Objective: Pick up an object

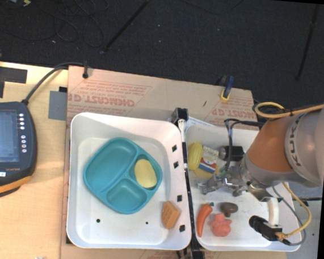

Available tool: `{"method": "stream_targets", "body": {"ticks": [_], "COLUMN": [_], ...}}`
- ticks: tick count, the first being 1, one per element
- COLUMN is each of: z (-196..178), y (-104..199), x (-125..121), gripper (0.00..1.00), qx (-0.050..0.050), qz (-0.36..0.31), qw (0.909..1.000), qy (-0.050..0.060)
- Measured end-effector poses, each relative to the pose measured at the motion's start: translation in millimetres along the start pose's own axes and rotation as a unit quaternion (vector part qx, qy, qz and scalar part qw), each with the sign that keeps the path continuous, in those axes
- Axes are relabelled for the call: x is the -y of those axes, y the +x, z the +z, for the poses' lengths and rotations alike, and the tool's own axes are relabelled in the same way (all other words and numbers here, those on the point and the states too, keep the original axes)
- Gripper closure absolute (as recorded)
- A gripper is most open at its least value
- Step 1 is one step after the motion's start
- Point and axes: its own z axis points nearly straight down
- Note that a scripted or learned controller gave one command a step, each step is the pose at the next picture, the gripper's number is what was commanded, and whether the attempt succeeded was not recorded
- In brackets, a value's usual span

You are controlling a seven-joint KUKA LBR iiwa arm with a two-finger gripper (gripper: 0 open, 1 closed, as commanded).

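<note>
A dark floor strewn with cables lies beyond the bench, whose top is covered by a sheet of cardboard (125,94); a control pendant (1,139) rests at the far left. The left bin (84,227) holds a teal divided plate (112,175) with a yellow oval piece (146,173) lying on its right side, and an orange waffle-like piece (170,214) sits in the bin's near right corner. The arm (274,151) reaches in from the right over the right bin (242,242), and the gripper (216,184) is low near that bin's middle; I cannot tell whether it is open or closed. Just to its far left lies a yellow object (195,156) beside a small colourful pack (208,162). Nearer the viewer are an orange carrot (203,218), a pink lump (220,224) and a small brown piece (229,208), none of them in the gripper
</note>
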Motion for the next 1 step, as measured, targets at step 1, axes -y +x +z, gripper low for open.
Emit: {"method": "stream_targets", "body": {"ticks": [1], "z": [0.2], "y": [0.2], "x": [74.9], "gripper": [0.0], "qx": [-0.001], "qz": [0.001], "qw": [1.0], "qy": [0.003]}}
